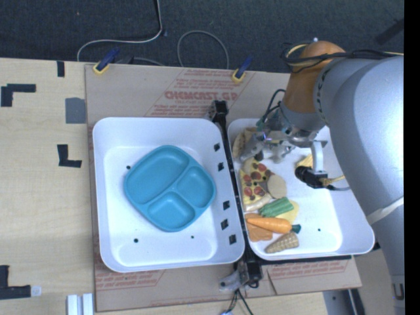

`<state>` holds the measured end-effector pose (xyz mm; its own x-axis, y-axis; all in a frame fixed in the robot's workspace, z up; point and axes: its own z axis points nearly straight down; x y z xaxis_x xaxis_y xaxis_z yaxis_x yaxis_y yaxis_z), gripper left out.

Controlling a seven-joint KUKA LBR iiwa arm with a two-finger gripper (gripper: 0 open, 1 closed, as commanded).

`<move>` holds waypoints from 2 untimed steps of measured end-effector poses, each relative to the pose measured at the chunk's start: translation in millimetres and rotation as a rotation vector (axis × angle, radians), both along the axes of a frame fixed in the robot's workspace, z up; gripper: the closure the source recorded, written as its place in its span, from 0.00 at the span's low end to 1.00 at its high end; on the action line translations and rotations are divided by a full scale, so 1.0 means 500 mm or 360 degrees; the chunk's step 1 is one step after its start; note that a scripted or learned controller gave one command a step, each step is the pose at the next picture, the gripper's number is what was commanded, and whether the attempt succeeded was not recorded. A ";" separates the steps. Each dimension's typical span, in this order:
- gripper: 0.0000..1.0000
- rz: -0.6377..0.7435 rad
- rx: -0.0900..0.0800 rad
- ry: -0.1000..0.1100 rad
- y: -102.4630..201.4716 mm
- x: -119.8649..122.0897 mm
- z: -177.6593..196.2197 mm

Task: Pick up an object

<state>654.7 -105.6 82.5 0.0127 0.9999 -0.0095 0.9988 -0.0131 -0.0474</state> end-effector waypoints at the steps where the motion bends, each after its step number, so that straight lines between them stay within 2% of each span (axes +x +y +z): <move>1: 1.00 0.0001 0.0005 0.0015 0.002 -0.003 0.016; 2: 0.00 0.0000 0.0003 0.0015 0.002 -0.003 0.016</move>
